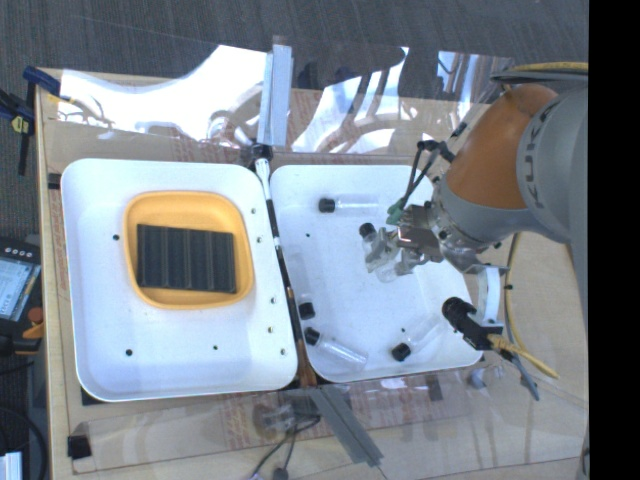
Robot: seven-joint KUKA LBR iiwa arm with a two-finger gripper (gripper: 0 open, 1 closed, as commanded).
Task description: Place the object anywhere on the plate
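On the bench [50, 268], two white bins [90, 298].

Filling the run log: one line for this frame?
arm: over right bin | gripper: low among clear tubes, grasp unclear | plate: left bin, dark block on it | placed: not yet

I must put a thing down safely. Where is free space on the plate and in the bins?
Free: the plate's yellow rim around its dark centre, and the left bin's floor below it. Crowded: the right bin, with clear tubes and the gripper.
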